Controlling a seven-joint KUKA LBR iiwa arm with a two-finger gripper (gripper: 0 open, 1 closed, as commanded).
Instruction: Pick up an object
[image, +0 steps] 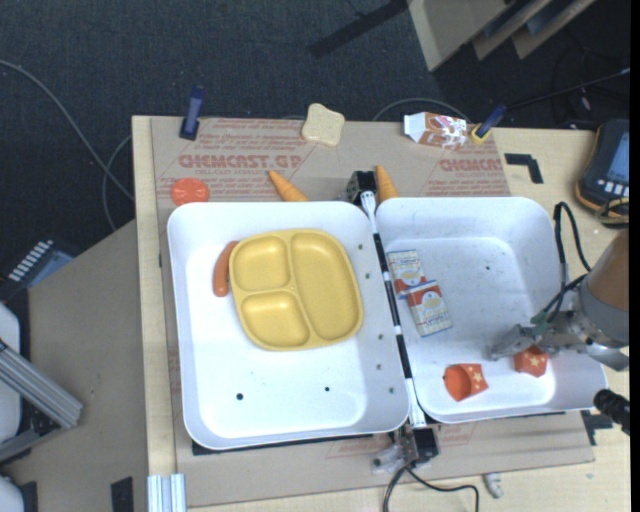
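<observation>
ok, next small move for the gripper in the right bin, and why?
Probably lower straight onto the small red block. The gripper sits just above and left of it near the shallow white right bin's front right corner, and nothing shows between its fingers. The orange-red cup-like piece lies further left, apart from the block, so it seems the less direct target.

Stood on dark blue-grey carpet (90, 60), crossed by thin pale cables (75, 110). Topped with a light wooden bench (90, 330) under printed brown cardboard (240, 155). Flanked by pale wooden furniture (500, 25) at the upper right and a grey metal rail (35, 385) at lower left.
</observation>
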